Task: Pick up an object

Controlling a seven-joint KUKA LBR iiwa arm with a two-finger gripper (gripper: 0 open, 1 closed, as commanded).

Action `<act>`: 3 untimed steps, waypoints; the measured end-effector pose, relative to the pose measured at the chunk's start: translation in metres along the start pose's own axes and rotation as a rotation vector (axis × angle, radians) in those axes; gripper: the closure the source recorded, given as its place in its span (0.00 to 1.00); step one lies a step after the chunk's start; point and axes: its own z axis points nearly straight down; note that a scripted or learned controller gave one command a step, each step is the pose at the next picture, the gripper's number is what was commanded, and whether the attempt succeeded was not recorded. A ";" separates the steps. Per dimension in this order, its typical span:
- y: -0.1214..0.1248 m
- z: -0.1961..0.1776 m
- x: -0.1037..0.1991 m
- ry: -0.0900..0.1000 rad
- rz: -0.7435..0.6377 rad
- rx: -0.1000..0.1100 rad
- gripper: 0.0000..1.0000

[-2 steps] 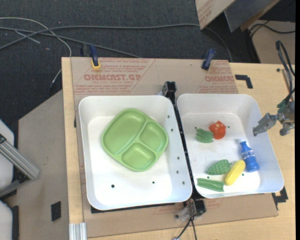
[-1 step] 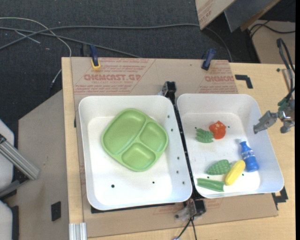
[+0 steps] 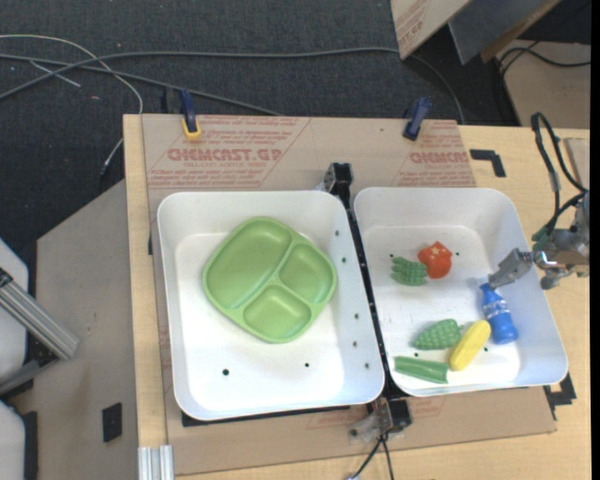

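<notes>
Gripper (image 3: pixel 518 265) at the right bin's (image 3: pixel 412 208) right edge, just above the blue bottle (image 3: pixel 498 314) — grip state cannot be told. Green divided plate (image 3: pixel 270 278) lies in the left bin (image 3: pixel 197 375).

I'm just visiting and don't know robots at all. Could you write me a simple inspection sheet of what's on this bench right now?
Surface: board-covered bench bearing a left bin and a right bin, side by side.
Job's things: in the right bin, a red tomato toy, a small leafy green toy, a blue bottle, a yellow corn toy, a bumpy green toy and a green pod.
Clutter: a green divided plate in the left bin.
Grippers: gripper over the right bin's right edge, above the bottle, holding nothing.
Cables: several on the dark floor; one below the bench's front edge.
Surroundings: two clamps on the back edge; cardboard box.
</notes>
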 end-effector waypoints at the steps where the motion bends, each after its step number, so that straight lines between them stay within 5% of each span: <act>1: -0.007 0.062 0.001 0.001 0.000 0.001 0.00; 2: -0.007 0.104 -0.001 0.000 0.000 -0.002 0.00; 3: -0.005 0.090 -0.002 -0.004 0.000 -0.010 1.00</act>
